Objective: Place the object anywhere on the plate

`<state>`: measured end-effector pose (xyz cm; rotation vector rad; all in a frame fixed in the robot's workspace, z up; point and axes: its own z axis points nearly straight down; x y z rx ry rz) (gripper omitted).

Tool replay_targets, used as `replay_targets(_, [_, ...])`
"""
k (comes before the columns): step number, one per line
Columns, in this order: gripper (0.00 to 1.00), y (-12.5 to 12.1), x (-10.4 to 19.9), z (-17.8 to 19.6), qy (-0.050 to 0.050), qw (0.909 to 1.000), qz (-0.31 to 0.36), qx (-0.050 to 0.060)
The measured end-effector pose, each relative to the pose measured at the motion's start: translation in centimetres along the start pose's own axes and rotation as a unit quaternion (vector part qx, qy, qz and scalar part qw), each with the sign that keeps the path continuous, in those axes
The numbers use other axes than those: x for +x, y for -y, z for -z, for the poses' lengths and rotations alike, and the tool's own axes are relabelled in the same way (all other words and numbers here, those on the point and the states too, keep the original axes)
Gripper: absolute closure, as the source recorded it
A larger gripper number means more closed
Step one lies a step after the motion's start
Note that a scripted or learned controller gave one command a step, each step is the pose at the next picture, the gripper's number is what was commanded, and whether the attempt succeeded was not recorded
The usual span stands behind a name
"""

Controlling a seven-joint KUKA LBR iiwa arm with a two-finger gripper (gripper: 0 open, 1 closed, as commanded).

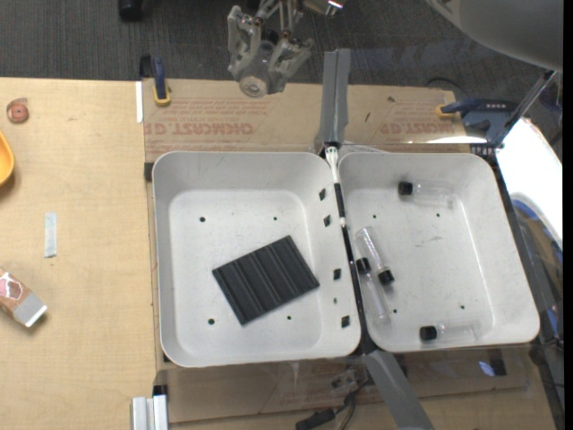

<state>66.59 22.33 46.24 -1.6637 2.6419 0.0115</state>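
Note:
A dark ribbed rectangular plate [266, 279] lies flat and askew on the floor of the left bin [179, 177]. Several clear tubes with black caps lie in the right bin [501, 240]: one near the back [423, 188], one by the left wall [372, 256], one at the front [448, 332]. My gripper [266, 61] hangs high beyond the back edge of the left bin, over the cardboard, far from the plate and the tubes. Nothing shows in its grasp.
A grey rail [336, 97] runs back from the seam between the bins. Clamps [159, 88] [474, 108] hold the cardboard at the back. On the wooden bench at left lie an orange object [4, 164], a pink disc [17, 110], a grey strip [50, 236] and a small packet [20, 300].

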Motion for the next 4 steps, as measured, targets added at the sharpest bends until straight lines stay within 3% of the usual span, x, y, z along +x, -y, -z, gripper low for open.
replay_targets(4, [1.00, 0.9, 0.1, 3.3, 0.010, 0.9999, -0.012, 0.001])
